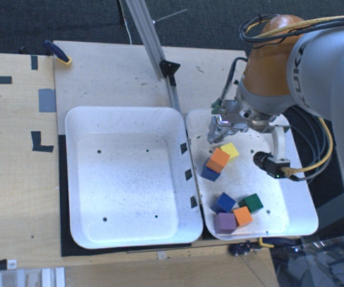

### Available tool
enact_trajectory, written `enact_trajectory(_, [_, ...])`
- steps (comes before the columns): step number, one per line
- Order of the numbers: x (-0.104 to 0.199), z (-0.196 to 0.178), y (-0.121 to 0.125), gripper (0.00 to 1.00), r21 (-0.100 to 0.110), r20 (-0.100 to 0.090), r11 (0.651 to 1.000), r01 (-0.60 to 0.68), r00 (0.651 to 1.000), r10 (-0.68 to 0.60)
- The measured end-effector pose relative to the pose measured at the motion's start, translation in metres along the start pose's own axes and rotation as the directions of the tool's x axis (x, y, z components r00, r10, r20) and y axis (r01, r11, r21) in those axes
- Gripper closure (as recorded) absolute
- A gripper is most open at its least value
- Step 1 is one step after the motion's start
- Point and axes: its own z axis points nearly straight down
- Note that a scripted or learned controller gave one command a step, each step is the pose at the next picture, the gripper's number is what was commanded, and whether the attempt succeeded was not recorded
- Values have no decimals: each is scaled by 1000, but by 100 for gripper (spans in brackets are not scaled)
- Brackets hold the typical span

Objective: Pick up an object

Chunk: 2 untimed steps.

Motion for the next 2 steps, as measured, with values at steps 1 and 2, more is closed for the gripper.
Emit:
enact_trajectory(1, [53, -8, -5, 100, -3, -1, 1000, 2, 1000, -2])
enact_trajectory(2, [106, -9, -13, 100, -2, 0, 1000, 2, 1000, -2])
